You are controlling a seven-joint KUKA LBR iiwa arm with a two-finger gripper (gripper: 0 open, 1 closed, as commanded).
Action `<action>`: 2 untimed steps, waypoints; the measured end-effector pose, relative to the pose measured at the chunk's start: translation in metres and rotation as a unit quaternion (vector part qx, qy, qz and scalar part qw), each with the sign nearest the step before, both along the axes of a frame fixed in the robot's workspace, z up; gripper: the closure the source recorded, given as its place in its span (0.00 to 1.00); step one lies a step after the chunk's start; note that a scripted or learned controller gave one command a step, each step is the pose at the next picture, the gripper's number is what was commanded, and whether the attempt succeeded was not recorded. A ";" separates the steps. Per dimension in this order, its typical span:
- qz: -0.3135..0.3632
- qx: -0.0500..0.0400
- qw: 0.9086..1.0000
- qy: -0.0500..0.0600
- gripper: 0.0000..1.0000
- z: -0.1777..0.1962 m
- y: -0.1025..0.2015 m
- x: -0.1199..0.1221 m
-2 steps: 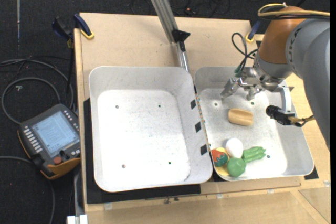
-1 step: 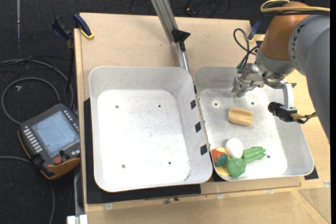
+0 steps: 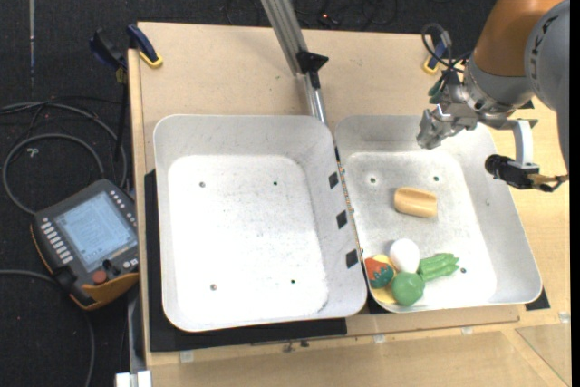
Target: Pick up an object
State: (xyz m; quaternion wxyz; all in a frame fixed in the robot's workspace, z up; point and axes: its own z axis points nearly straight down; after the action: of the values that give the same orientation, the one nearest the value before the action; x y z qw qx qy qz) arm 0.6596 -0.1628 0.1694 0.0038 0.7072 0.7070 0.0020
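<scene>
The right bin (image 3: 471,159) holds a tan bread-like piece (image 3: 416,202) near its middle. At its front left lie a white egg shape (image 3: 404,254), a green leafy piece (image 3: 439,266), a round green piece (image 3: 408,288) and a small red and yellow piece (image 3: 380,272). My gripper (image 3: 430,133) hangs over the back of the right bin, up and to the right of the bread piece. Nothing shows between its tips.
The left bin (image 3: 240,222) lies beside the right one. A slanted metal pole (image 3: 276,0) runs down to the bins' shared back corner. A pendant (image 3: 86,236) sits off the bench at left. Clamps (image 3: 140,45) grip the bench's back corners.
</scene>
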 end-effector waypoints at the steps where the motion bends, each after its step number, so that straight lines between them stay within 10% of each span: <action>1: 0.002 0.000 1.000 0.001 1.00 0.055 0.007 -0.006; 2: 0.002 0.000 1.000 0.000 1.00 0.109 0.007 -0.005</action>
State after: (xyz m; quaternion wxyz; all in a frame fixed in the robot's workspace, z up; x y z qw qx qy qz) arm 0.6547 -0.1561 0.2788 0.0033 0.7060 0.7082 0.0020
